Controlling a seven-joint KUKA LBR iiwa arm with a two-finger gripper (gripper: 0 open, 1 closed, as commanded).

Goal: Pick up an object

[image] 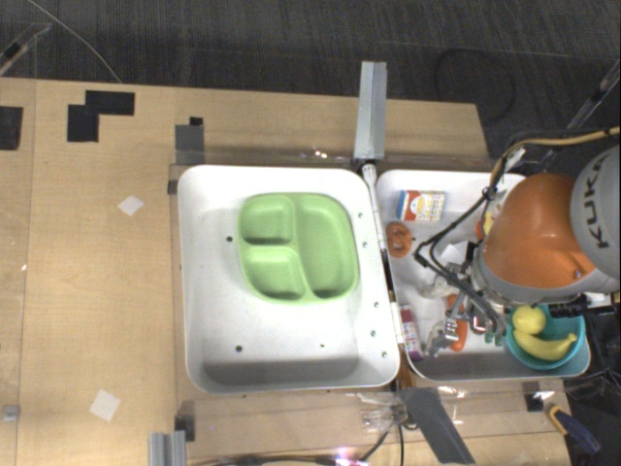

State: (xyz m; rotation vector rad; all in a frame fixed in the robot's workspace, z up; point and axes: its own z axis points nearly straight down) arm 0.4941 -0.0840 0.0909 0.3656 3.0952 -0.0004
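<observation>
The right bin (434, 365) holds several small objects. A white carton with blue and orange print (419, 205) lies at its far left corner. Just below that is a small brown-orange piece (398, 238). A slim pink item (408, 328) lies along the left wall. At the near right stands a blue bowl (572, 355) with a yellow banana (537, 333) in it. My gripper (454, 326) hangs low over the bin floor, left of the bowl, with a small red-orange thing (459, 327) right at its tip. The orange-banded wrist (537, 231) hides the bin's right middle.
The left bin (209, 338) carries a light green divided plate (296, 246) in its upper middle. A grey post (371, 110) stands behind the wall between the bins. Black cables (456, 223) loop from the wrist across the right bin.
</observation>
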